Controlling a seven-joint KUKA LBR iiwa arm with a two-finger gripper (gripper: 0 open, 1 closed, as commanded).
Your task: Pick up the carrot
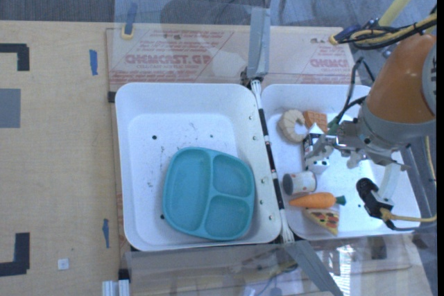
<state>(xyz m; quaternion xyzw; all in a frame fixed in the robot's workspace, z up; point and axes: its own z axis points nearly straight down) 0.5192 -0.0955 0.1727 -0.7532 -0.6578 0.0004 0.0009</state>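
Lining up on the carrot [313, 200]: it lies flat in the right bin [409, 215], long axis across the view, green stub pointing toward the arm side. It sits just below my end effector [320, 149], apart from it, not touching. I can't tell from this angle whether the end effector is wide or narrow, so I'd confirm opening before descent.

Crowding is the issue. A small white cup [300, 183] sits between end effector and carrot, just beside its orange tip. A pizza slice toy [324, 220] touches or nearly touches the carrot's far side. A bagel [293, 125] lies on the other side of the end effector, no concern.

My plan: shift toward the carrot's mid-body, close across its narrow width, descend straight, avoid the cup.
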